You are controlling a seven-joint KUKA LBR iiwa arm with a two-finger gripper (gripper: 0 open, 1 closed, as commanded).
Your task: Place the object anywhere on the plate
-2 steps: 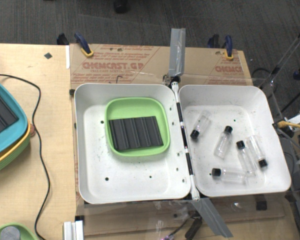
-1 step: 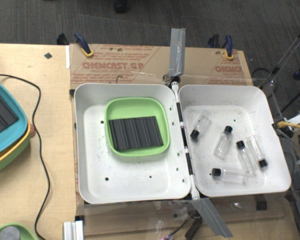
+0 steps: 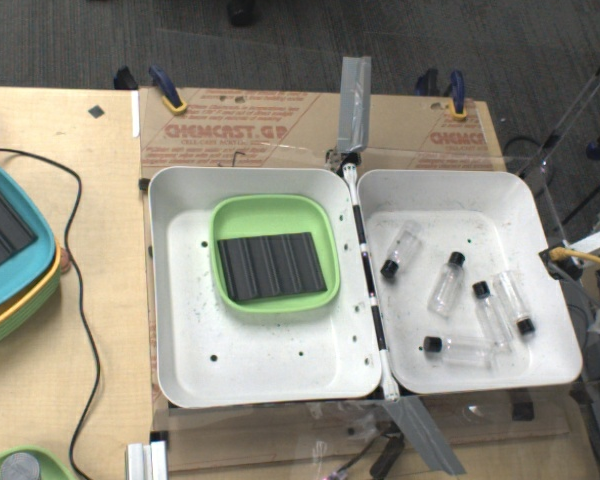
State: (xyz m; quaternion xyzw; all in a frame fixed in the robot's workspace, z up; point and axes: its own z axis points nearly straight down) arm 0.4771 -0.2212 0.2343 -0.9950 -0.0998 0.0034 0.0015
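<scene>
In the camera view, we see the green plate point(image 3: 273, 258) in the left bin point(image 3: 170, 298), awaiting its load. Right of the plate, five clear vials point(image 3: 447, 283) lie scattered in the right bin point(image 3: 540, 228), ready for picking. We cannot tell the gripper's state.

A single camera is looking down at a slant from above the bench's near side. It is taking in both the left bin point(image 3: 180, 298) and the right bin point(image 3: 540, 268), with floor showing beyond.
</scene>
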